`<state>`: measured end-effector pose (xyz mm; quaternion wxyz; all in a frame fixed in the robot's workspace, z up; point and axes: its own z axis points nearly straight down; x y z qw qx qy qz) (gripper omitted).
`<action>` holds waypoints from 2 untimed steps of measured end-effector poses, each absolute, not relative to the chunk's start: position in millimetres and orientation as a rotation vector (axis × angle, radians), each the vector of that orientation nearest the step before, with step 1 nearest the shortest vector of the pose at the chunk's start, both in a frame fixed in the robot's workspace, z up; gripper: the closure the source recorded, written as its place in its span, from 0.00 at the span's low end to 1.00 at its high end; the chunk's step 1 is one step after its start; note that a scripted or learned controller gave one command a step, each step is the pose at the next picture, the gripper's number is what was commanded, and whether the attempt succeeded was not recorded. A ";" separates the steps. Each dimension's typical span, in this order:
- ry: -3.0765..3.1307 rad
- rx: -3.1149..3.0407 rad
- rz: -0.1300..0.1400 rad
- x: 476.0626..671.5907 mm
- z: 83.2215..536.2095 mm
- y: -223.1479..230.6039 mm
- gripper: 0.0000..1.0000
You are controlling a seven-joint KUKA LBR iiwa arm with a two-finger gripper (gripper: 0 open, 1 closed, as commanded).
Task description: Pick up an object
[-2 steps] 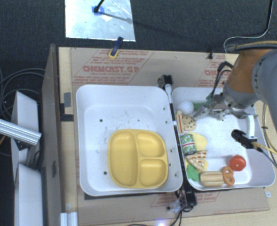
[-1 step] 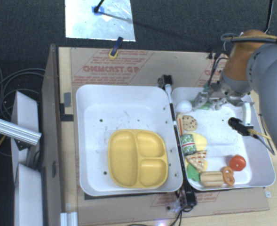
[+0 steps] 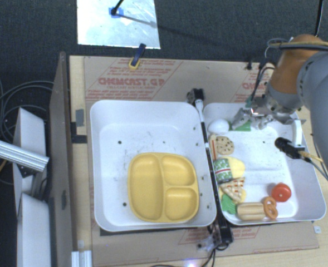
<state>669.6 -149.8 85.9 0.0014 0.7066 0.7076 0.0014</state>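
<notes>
Claw [image 3: 254, 117] hung low over the far corner of the right bin [image 3: 314, 204], and whether it was spread or closed I could not tell. A green piece [image 3: 241, 127] lay right at its tip, with a white egg [image 3: 219, 127] just beyond that toward the yellow tray [image 3: 164, 187]. Judging by this, the green piece was the nearest thing to take, almost straight below
</notes>
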 end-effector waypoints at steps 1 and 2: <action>2.218 2.219 0.002 669.0 85.9 -192.1 0.00; 2.230 2.212 0.004 669.7 84.8 -133.0 0.00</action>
